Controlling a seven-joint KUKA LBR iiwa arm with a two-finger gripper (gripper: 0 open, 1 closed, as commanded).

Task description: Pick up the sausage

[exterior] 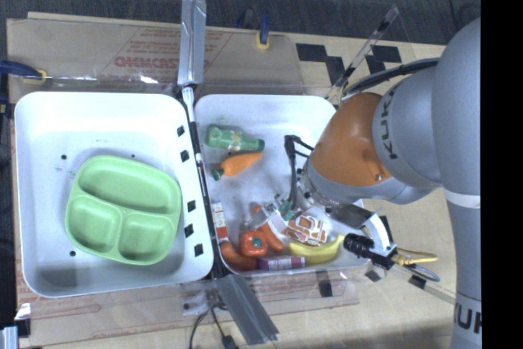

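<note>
Even, fairly bright overhead light washes the two shallow white plastic bins (106, 106) nearly flat, with soft grey shadow under the pale green divided plastic tray (122, 208). Detail is slightly soft and grainy, the dark floor beyond the worktop's far edge dim.

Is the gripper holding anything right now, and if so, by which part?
Cannot be told. The gripper is down among the pile of toy food in the right bin, with the arm's wrist covering it, so no hold is visible.

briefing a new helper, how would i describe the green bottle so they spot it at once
Look in the right bin, the one crowded with toy food. Near its far left corner lies the green bottle on its side, just above an orange carrot; it is the lone green item in that bin.
</note>
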